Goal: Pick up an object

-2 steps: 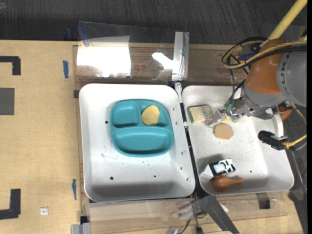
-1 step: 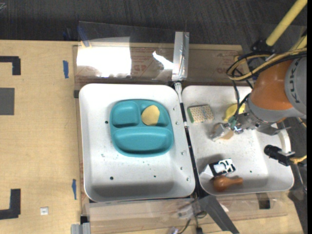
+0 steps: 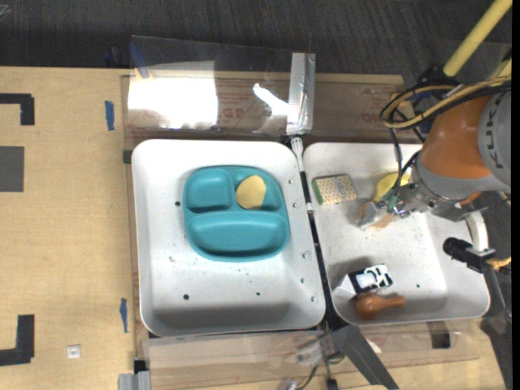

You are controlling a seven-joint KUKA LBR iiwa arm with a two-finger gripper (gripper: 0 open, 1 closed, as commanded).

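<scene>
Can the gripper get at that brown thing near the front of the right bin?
Probably yes. The brown object lies uncovered in the right bin, only a black-and-white item close beside it. The gripper hangs over the same bin.

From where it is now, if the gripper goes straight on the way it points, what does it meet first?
The gripper points left and down, so probably the white floor of the right bin just below it. The sponge lies slightly off that line. Depth is unclear.

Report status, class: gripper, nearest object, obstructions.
Gripper low in right bin, finger state unclear. Yellow object beside it, not visibly held. Sponge close by.
</scene>
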